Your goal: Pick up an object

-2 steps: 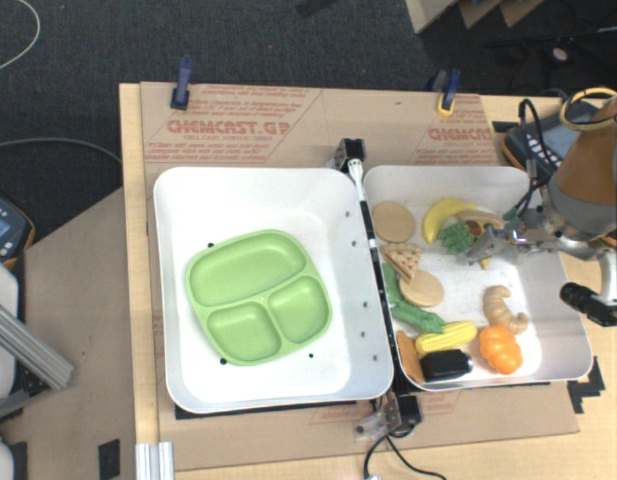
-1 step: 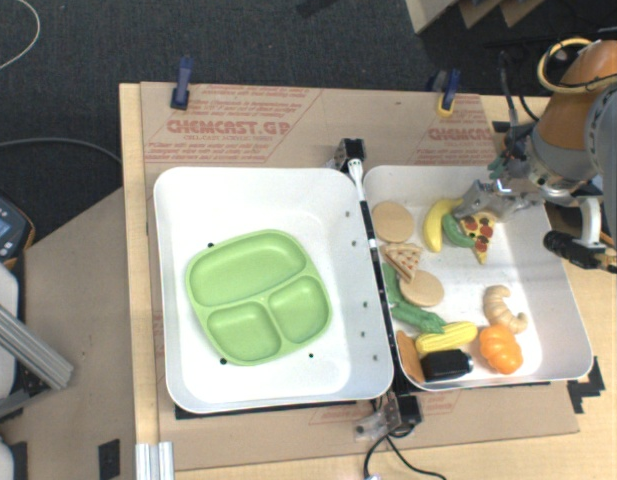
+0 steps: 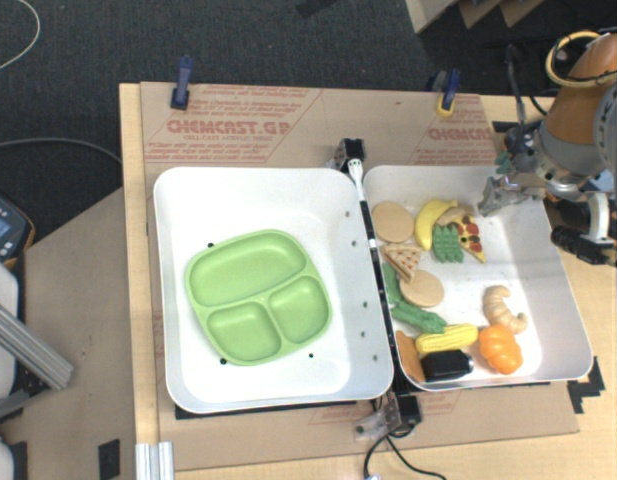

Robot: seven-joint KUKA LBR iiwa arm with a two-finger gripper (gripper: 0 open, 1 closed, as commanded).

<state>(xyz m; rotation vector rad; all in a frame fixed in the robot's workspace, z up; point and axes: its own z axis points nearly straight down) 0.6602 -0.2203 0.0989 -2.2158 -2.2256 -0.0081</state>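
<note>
Gripper (image 3: 493, 193) sits over the far right part of the right bin (image 3: 558, 298), arm (image 3: 578, 118) coming in from the right. Can't tell whether the jaws are spread or pressed together, too small and dark from this angle; nothing visibly between them. No specific target named, so the nearest item matters: the pizza slice (image 3: 472, 236) lies just left and nearer of the jaws, beside a green leafy piece (image 3: 448, 244) and touching or almost touching the banana (image 3: 431, 223). Banana's long axis runs roughly near-to-far with a slight lean; the pizza slice points toward the near-right. My read: the shortest move is a small shift left and toward the near side, then down, jaws closing across the slice's narrow width. Rest of the pile is further off: tan round cookie (image 3: 393, 221) at far left of that bin, cracker wedge (image 3: 403, 261), another round (image 3: 422, 290), green pod (image 3: 416, 316), corn (image 3: 447, 339), a black block (image 3: 447, 365), an orange (image 3: 499, 349), ginger-looking lump (image 3: 502, 306). Left bin (image 3: 178, 208) holds a green divided plate (image 3: 258, 295), well apart from the jaws. Crowding around the banana is the risk.
</note>
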